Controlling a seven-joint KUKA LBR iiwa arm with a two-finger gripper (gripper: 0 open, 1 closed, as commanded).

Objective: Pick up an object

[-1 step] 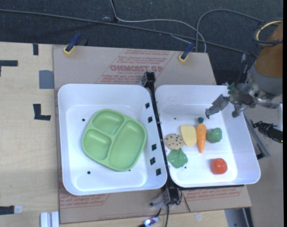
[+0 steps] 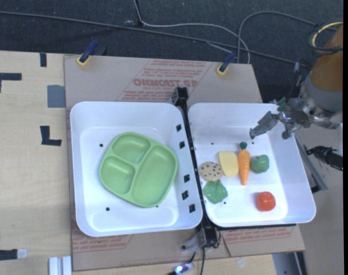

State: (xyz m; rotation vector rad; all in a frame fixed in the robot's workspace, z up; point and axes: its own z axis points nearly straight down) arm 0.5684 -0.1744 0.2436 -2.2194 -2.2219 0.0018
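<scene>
In the right bin [image 2: 288, 171] lie six small toy foods, any of which could be the thing to pick up. A carrot [image 2: 243, 165] lies near the middle, its green top pointing to the far wall. Touching its left side is a yellow wedge like cheese [image 2: 228, 163], and left of that a round speckled cookie [image 2: 209, 170]. Just beside the carrot on its right is a green pepper [image 2: 259, 163]. A leafy green piece [image 2: 215, 192] lies toward the near edge, below the cookie, and a red tomato [image 2: 266, 201] sits apart in the near right corner.

The gripper [image 2: 269, 125] hangs over the far right part of this bin, above and to the right of the carrot top, apart from all the pieces. Its jaws hold nothing; whether they are spread or closed cannot be told from this angle. The grey arm [image 2: 325, 90] with its orange band comes in from the right.

The left bin [image 2: 82, 153] holds a green divided plate [image 2: 139, 168] with three sections, lying flat and turned at a slant. Both bins rest side by side on a cardboard sheet [image 2: 162, 79] on the bench [image 2: 24, 171], the sheet pinned at its far edge by two yellow clamps [image 2: 86, 53].
</scene>
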